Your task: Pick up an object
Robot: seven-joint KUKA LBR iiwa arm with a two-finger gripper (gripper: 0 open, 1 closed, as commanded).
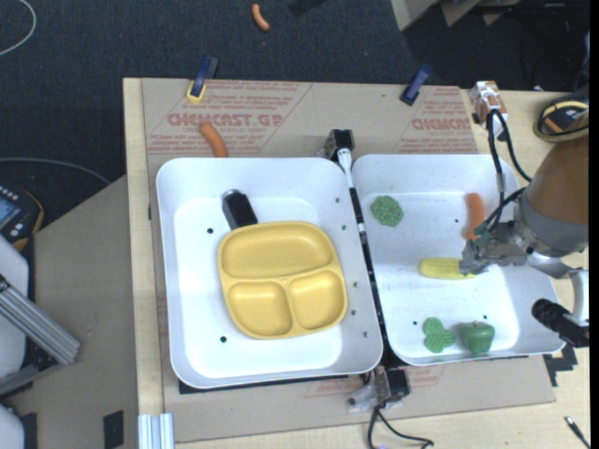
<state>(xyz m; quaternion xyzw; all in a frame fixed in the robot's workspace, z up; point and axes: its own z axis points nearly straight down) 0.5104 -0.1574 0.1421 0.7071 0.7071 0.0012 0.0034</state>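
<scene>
- Two shallow white plastic bins with rounded corners sit side by side on a cardboard-topped counter (281, 110), the left bin (182, 279) and the right bin (412, 176) touching along their inner rims.
- A smooth yellow plate (281, 279) with three compartments fills much of the left bin; a small black block (238, 208) lies just beyond its upper left edge.
- In the right bin, a yellow banana (442, 268) lies flat near the middle, its right end at the claw (474, 256).
- The claw's dark metal tip is low over the banana's right end; whether it is spread or pinching cannot be made out, as cables and the wrist blur together there.
- A slim orange carrot (475, 210) stands just above the claw, partly crossed by a black cable.
- A bumpy green lettuce piece (387, 210) lies well apart toward the bin's upper left.
- A knobbly green broccoli (436, 335) and a glossy green pepper (477, 337) sit side by side near the front rim.
- The arm is cut off at the picture's right side.
- Bare white floor lies left of the banana and between it and the front pair.
</scene>
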